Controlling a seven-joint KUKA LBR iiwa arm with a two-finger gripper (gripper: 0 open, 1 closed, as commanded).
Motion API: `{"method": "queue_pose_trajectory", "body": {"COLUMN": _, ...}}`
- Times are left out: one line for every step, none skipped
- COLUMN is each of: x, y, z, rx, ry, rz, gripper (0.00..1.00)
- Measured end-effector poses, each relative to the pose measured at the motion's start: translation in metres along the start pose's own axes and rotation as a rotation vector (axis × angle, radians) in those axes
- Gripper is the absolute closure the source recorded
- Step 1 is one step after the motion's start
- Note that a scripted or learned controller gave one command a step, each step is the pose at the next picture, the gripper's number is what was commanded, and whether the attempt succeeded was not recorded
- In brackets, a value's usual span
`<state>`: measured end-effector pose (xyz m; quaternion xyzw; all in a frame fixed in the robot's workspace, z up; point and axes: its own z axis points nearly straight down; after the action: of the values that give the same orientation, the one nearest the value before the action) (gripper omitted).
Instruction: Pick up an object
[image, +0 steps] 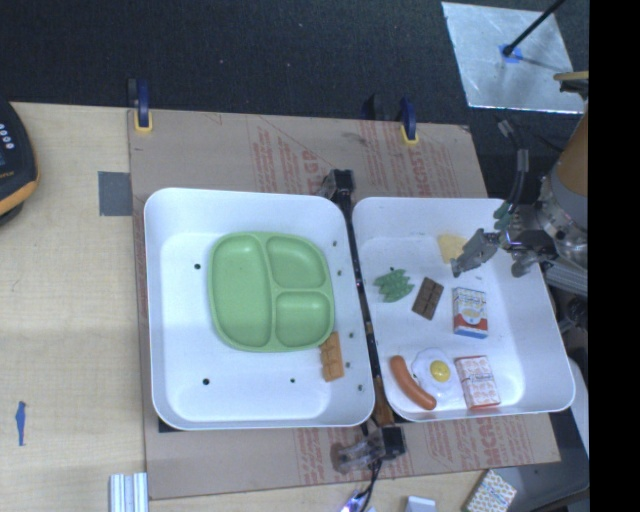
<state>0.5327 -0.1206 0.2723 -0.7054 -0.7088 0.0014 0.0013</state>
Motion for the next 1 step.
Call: {"method": "queue_pose_trajectory", "body": {"x": 0.0006, "y": 0.0695, "z": 0.1860, "rx": 0.000, "ry": 0.003, "rz": -0.002, "gripper": 0.00}}
